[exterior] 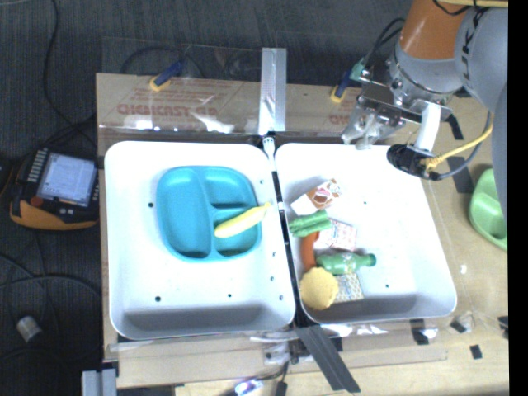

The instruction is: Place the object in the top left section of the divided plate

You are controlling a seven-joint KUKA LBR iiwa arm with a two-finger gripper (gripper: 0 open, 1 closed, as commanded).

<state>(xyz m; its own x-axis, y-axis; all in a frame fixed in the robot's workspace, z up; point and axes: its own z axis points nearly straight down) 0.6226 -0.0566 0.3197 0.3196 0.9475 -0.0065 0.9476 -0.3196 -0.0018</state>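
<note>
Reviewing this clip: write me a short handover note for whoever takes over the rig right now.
Pincer: raised over the far edge of the right bin, nothing seen between its fingers.
Divided plate: in the left bin.
Yellow banana-like piece: lying across the plate's right-hand rim, not in the top left section.
Other toy foods: piled on the right bin's left side.
Done: nothing confirmed. Left: get the object into the top left section.

Banana (pixel 242 219) on divided plate (pixel 188 214)
</note>
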